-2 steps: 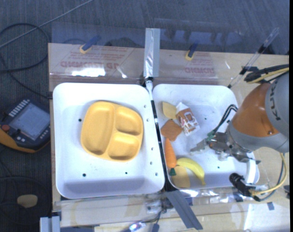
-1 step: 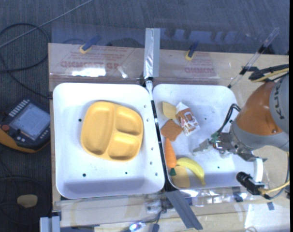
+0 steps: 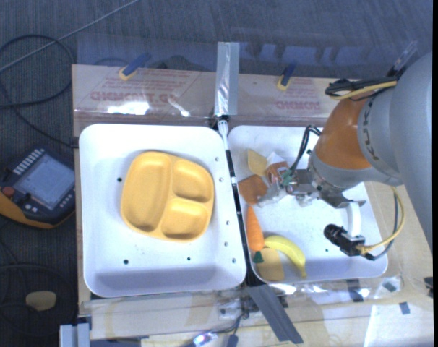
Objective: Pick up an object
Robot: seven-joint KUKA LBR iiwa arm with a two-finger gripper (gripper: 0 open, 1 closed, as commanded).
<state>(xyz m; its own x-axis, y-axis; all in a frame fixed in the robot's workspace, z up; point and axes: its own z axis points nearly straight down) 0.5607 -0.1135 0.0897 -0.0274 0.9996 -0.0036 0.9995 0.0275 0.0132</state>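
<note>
The gripper [image 3: 290, 183], its grasp impossible to tell, hung over small toy food [image 3: 277, 172], likely light, rigid, slippery plastic, best pinched across its middle.

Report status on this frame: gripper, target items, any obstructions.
Gripper low in right bin, among the small items at its left side; grip not discernible. Carrot and banana lie loose near front. Yellow tray in left bin. Nothing blocking.

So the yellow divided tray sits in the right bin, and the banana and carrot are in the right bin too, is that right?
Not quite. The camera view shows the yellow divided tray in the left bin, not the right one. The banana and carrot are indeed in the right bin.
</note>
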